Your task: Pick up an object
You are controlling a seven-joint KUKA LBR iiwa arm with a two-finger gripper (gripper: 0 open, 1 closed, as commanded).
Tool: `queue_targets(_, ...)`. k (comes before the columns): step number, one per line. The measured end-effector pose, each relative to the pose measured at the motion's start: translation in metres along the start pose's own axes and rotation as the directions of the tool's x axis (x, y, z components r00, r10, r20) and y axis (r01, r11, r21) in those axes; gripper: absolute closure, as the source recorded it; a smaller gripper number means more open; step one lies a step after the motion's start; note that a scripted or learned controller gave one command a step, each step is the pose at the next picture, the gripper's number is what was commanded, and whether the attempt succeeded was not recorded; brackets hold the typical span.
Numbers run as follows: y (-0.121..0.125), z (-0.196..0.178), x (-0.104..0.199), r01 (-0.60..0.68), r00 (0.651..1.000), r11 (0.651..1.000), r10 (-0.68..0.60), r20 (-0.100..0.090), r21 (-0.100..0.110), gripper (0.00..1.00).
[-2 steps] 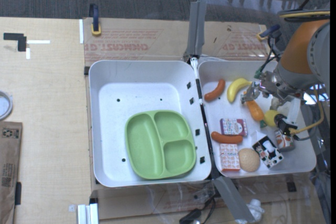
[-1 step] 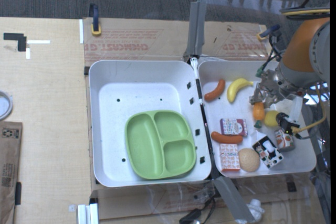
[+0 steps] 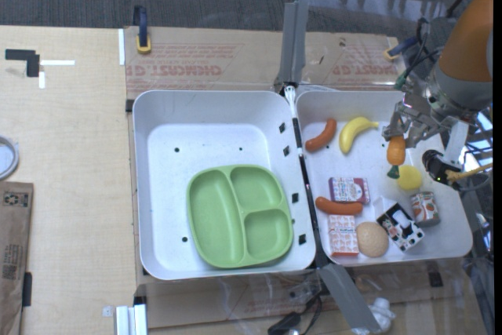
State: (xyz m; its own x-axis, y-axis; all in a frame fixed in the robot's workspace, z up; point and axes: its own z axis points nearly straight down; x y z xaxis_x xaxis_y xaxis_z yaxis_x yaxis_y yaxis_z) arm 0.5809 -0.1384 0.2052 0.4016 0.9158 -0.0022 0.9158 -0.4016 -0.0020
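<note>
The gripper (image 3: 398, 139) hangs over the right bin (image 3: 463, 243), and there's an orange carrot (image 3: 396, 151) pinched between its fingers, just above the lemon (image 3: 409, 178). Left of it lie a banana (image 3: 355, 132) and a sausage (image 3: 320, 135). Over in the left bin (image 3: 157, 169), a green divided plate (image 3: 238, 214) sits alone.

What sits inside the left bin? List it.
The left bin holds one green divided plate, its three compartments bare. Whatever lies under the plate is covered and cannot be seen.
</note>
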Motion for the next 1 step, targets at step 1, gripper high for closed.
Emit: queue_targets(1, -0.0394, 0.0119, 0.0003, -0.436, 0.900, 0.900, 0.436, 0.002, 0.004, 1.00)
